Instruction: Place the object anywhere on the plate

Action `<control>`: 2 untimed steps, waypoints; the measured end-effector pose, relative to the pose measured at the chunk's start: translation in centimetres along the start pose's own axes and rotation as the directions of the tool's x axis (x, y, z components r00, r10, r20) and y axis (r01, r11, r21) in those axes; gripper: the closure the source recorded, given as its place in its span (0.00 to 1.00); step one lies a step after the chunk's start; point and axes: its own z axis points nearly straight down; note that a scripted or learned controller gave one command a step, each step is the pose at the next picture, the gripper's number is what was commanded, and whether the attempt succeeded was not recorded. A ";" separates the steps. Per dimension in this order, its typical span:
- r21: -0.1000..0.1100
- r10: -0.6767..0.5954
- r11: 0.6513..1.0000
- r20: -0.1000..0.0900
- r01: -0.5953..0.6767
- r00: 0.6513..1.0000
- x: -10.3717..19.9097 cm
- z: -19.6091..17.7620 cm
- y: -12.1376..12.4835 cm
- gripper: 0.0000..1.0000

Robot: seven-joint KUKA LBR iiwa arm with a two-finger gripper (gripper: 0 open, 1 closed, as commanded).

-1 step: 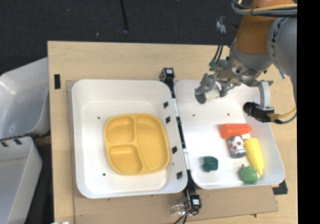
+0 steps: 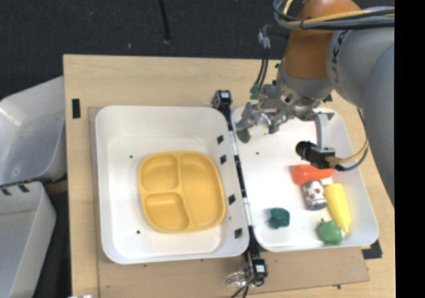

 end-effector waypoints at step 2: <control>-0.002 -0.003 1.000 -0.002 0.003 1.000 10.7 -0.7 -1.3 1.00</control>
